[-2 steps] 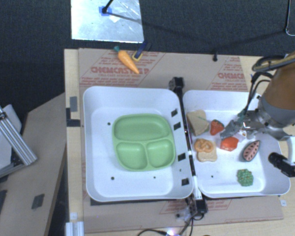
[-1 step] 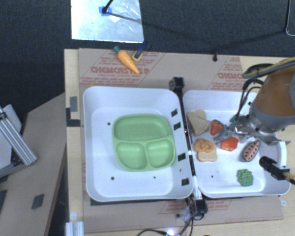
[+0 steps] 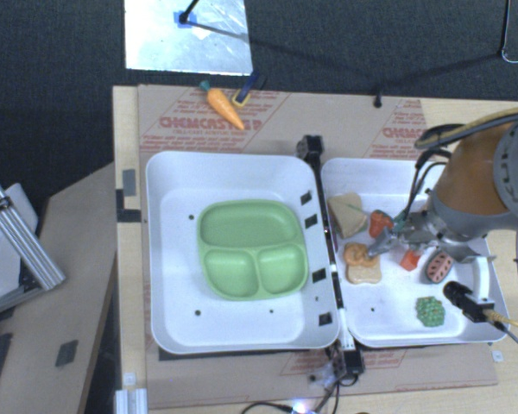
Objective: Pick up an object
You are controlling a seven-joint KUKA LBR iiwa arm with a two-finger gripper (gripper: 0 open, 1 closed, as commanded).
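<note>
Right white bin (image 3: pixel 388 333), gripper (image 3: pixel 382 245) low among toy foods, finger spread impossible to tell.

**Red lettering on the board**

The flat brown cardboard sheet (image 3: pixel 168 119) under the bins carries red print reading "CHEMCAST" beside the orange toy carrot (image 3: pixel 224 107) (smaller words below it are too blurred); similar red lettering repeats at the sheet's right.

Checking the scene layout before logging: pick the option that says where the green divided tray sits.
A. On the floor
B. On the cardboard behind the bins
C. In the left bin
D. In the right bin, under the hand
C: the green divided tray lies flat in the left bin, apart from the toy food in the right bin.
</note>
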